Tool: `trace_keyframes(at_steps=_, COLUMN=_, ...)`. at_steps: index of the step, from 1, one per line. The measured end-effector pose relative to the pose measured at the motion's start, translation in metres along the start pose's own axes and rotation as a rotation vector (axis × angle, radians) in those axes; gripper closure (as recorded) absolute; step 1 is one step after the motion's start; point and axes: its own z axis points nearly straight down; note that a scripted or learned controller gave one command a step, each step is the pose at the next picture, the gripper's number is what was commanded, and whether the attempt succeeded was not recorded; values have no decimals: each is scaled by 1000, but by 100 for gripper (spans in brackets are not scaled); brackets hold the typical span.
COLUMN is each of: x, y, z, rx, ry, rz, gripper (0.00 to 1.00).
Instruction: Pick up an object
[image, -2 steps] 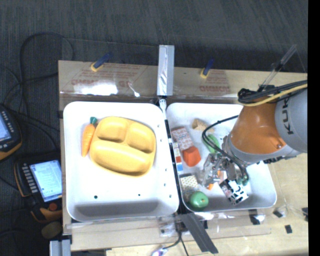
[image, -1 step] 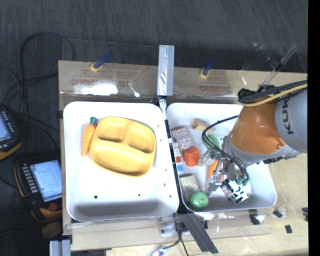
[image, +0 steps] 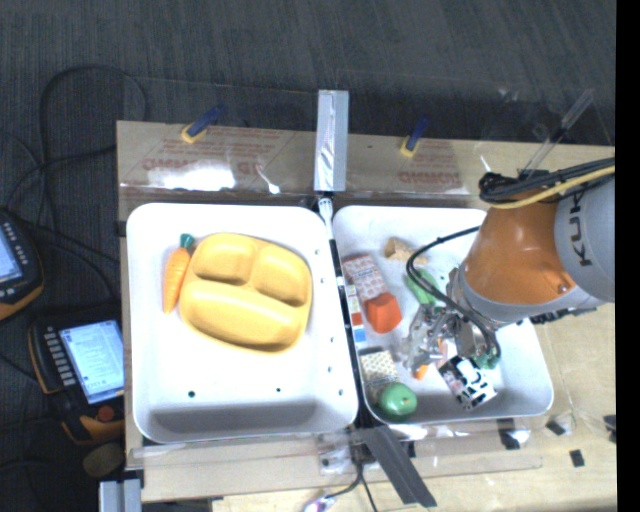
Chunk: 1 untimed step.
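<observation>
Objects fill both bins: a carrot (image: 175, 277) and yellow tray (image: 247, 290) in the left bin (image: 145, 400); an orange block (image: 383, 312) and green apple (image: 398, 401) near the right bin's (image: 535, 385) front-left corner. The gripper (image: 440, 345) hovers mid-bin, grip state unclear; the approach seems underway, a descent and close next.

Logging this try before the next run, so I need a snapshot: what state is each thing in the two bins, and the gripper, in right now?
Yellow tray: flat in left bin.
Carrot: lying against tray's left edge.
Green apple: resting in right bin, untouched.
Orange block: lying loose in right bin.
Gripper: lowered into right bin.
</observation>
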Motion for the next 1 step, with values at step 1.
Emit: trace_keyframes(at_steps=1, x=0, y=0, z=0, rx=0, ry=0, rz=0, gripper=0)
